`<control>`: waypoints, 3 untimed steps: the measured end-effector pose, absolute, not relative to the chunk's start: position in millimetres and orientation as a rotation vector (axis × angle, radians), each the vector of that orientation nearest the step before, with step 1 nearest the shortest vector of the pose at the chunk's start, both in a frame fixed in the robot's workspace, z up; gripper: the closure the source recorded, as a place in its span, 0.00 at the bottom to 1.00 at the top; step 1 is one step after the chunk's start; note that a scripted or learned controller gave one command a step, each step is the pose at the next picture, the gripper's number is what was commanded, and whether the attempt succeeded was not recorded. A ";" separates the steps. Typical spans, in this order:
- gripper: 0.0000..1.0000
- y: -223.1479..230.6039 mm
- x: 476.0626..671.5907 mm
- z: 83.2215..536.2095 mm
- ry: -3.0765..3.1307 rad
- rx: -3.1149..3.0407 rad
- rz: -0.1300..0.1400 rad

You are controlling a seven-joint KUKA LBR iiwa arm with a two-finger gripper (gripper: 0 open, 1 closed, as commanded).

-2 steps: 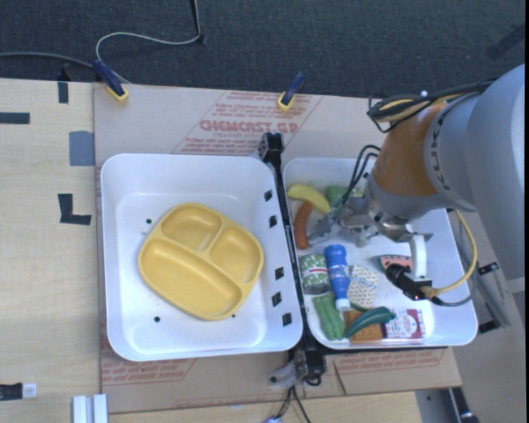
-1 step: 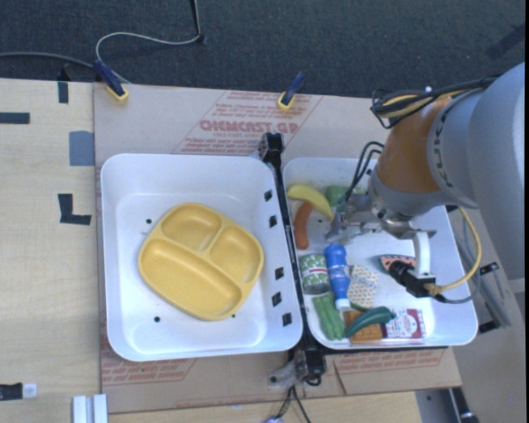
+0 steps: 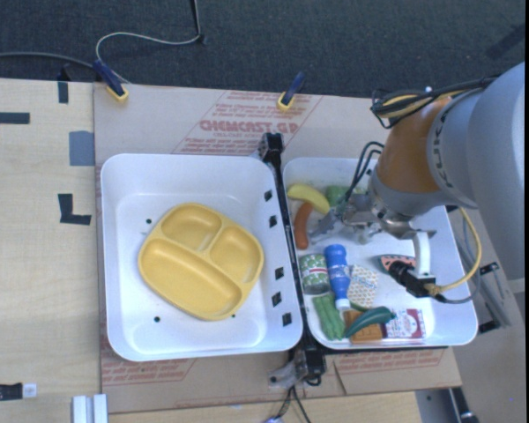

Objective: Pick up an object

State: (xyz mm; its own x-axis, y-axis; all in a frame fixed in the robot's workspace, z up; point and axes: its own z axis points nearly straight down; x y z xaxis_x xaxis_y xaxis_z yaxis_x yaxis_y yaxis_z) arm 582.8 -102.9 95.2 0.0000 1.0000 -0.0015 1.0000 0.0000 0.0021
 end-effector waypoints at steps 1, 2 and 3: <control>1.00 -102.7 582.7 104.4 2.221 2.220 0.000; 0.00 -102.7 582.6 104.4 2.221 2.220 0.000; 1.00 -102.4 582.6 113.6 2.222 2.220 -0.001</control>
